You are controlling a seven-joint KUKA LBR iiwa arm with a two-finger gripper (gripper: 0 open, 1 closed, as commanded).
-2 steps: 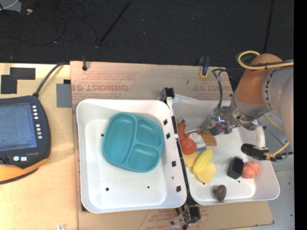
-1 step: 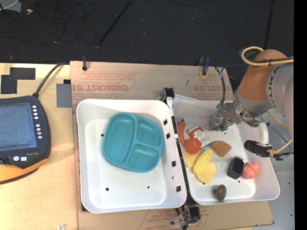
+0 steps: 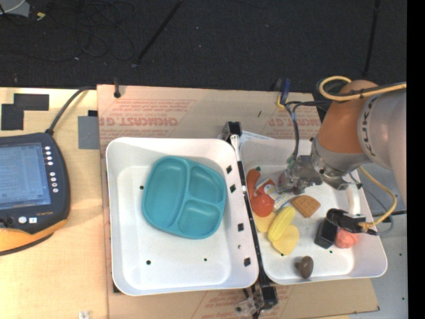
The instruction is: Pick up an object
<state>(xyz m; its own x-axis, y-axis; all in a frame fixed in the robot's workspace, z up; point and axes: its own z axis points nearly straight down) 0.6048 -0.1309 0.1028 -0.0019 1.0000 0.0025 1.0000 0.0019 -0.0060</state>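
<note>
Reaching low into the right bin, the gripper hung just beside the red toy, grip state impossible to tell, apparently at the approach step; needed next, by this reading, a short descent onto that toy.

arm: grey shell | orange band | yellow cable | end effector: dark metal

Even, bright overhead light on two white bins, faint shadows, slight overall softness; the dark background perhaps underexposed.
</note>
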